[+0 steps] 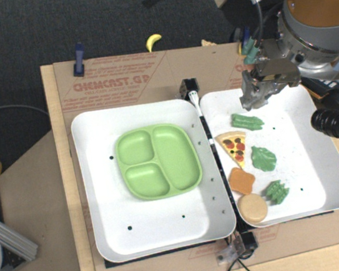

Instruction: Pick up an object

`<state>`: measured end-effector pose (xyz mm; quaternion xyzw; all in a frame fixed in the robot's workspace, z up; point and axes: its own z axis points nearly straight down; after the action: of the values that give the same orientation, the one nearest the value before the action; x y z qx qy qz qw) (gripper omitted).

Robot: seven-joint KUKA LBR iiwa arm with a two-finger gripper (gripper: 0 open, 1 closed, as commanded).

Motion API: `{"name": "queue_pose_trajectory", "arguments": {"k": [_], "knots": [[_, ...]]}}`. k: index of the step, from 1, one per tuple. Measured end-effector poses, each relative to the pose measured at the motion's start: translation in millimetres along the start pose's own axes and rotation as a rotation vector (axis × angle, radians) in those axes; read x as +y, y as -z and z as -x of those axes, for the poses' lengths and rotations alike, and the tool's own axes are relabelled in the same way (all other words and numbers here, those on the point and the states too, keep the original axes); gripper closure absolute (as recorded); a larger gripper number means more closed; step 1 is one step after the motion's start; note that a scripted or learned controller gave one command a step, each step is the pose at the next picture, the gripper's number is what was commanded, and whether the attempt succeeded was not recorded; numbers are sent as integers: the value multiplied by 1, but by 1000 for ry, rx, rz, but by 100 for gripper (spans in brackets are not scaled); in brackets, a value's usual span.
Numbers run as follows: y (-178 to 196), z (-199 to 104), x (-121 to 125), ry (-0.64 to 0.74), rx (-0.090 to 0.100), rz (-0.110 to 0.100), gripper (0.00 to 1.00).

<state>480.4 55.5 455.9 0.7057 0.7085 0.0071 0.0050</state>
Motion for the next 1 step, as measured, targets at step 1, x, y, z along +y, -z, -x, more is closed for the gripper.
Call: {"name": "queue_pose_trajectory", "arguments": {"k": [1], "knots": [[-131, -8, -5, -5, -5, -31, 100]]}}
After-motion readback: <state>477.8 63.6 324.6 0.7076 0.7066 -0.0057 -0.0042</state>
